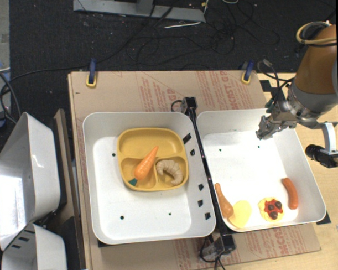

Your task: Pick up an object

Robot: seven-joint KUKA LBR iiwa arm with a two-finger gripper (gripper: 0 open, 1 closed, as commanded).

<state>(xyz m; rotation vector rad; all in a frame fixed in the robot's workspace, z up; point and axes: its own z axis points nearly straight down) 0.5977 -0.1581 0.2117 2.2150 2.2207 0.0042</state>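
pizza toy [272, 208] at right bin [253, 167] near edge | hand [265, 133] well apart, far side | hand state: cannot tell

Both white bins [103, 161] look like smooth, faintly glossy plastic (the yellow divided plate [128, 144] too), resting on matt cardboard [156, 85].

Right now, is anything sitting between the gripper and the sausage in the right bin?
Nothing visible. The gripper hangs over the right bin's far side; bare white floor runs to the sausage near its front right.
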